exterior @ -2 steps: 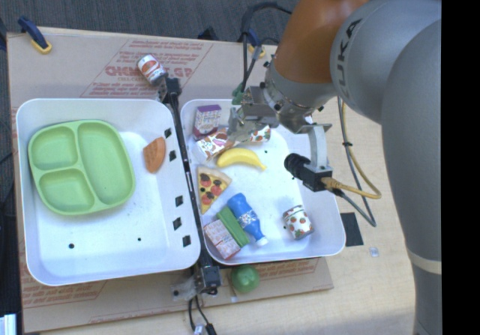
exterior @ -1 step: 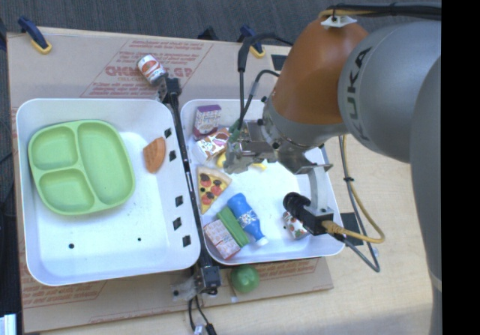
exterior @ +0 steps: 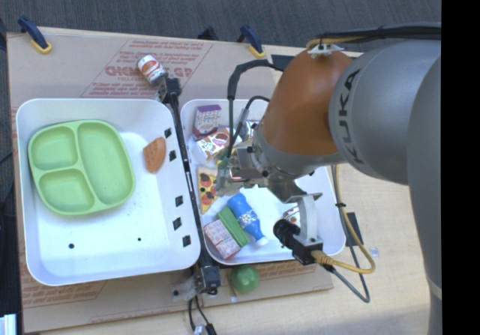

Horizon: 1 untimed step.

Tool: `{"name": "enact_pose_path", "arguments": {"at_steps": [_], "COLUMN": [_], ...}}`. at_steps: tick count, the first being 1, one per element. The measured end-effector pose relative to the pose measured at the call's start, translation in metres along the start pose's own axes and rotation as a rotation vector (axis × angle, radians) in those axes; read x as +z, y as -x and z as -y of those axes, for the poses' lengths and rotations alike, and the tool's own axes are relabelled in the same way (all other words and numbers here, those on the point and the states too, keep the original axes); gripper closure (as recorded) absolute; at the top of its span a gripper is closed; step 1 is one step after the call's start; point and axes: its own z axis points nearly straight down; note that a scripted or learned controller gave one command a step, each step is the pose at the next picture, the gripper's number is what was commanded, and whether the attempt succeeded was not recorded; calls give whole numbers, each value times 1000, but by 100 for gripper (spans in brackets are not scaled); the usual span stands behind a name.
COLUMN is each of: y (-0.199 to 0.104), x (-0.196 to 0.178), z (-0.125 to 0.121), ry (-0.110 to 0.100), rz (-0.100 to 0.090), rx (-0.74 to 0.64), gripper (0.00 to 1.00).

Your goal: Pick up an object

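The arm [exterior: 352, 109] hung low over the right bin [exterior: 334, 240], its bulk covering the gripper, so the finger state could not be told. The bin's clutter, including a blue bottle [exterior: 246, 217] and a pink box [exterior: 222, 239], possibly sat untouched. 1 green tray [exterior: 79, 167] lay in the left bin [exterior: 97, 262].

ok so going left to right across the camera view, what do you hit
green tray → orange piece → black divider between the bins → blue bottle → orange band of the arm → grey arm
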Motion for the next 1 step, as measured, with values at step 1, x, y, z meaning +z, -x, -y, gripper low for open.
{"name": "enact_pose_path", "arguments": {"at_steps": [1], "y": [0], "x": [0], "z": [0], "ry": [1], "rz": [0], "rx": [0], "gripper": [0]}}
